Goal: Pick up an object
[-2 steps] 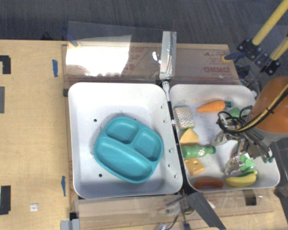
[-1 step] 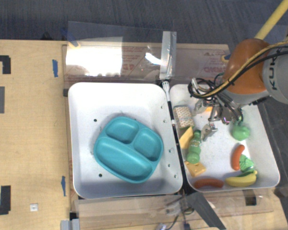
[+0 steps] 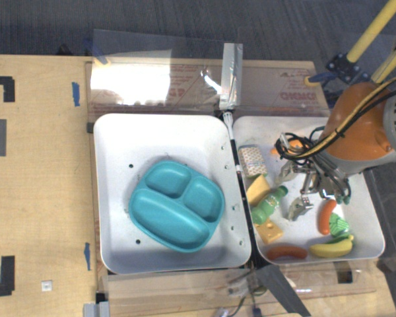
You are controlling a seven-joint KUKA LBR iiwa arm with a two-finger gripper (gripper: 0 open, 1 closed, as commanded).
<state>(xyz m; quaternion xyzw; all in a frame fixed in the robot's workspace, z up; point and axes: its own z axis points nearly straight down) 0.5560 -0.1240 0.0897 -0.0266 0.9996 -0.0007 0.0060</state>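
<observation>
My gripper (image 3: 292, 190) hangs over the middle of the right bin (image 3: 366, 197), below the orange band of the arm. It stands open, its metal fingers (image 3: 297, 207) spread above bare bin floor with nothing between them. Just left of it lie a green toy bottle (image 3: 267, 203) and a yellow cheese wedge (image 3: 257, 189). To its right lies a carrot (image 3: 326, 216) with a green top. A banana (image 3: 331, 247), a red sausage (image 3: 288, 251) and a holed cheese block (image 3: 270, 231) lie along the bin's front.
A patterned cracker (image 3: 251, 158) lies at the right bin's back left. The left bin (image 3: 112, 144) holds a teal divided plate (image 3: 177, 205). A ridge (image 3: 236, 177) separates the bins. Cables loop around the wrist (image 3: 297, 147).
</observation>
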